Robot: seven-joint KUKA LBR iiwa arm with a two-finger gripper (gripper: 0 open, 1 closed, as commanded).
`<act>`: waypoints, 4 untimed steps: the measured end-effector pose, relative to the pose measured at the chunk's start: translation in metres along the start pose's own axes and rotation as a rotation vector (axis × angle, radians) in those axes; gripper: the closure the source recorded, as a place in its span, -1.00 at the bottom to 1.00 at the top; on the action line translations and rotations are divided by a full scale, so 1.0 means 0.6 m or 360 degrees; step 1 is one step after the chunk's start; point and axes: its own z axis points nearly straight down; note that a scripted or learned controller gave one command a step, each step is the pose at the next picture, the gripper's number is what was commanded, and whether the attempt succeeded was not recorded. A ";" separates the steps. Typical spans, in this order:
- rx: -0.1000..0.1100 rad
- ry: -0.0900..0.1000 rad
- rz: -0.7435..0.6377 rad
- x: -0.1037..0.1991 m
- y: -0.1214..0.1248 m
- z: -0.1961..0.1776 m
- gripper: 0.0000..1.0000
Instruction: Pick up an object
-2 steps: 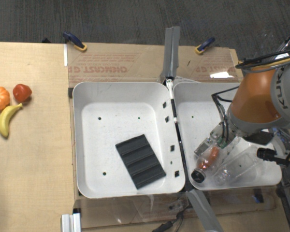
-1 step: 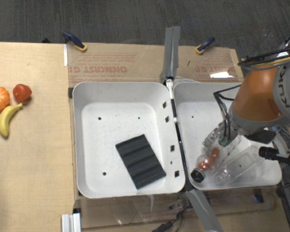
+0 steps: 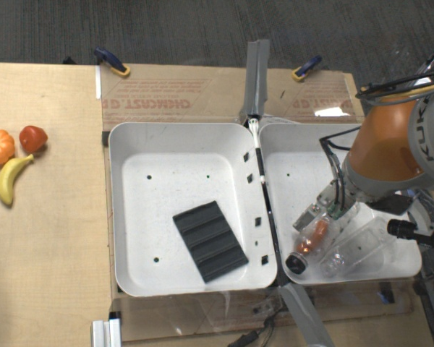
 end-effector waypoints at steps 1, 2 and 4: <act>-0.0004 -0.0004 0.0152 0.026 -0.038 0.014 -1.00; -0.0011 -0.0014 0.0294 0.048 -0.059 0.012 -1.00; 0.0007 0.0000 0.0683 -0.024 -0.006 0.016 -1.00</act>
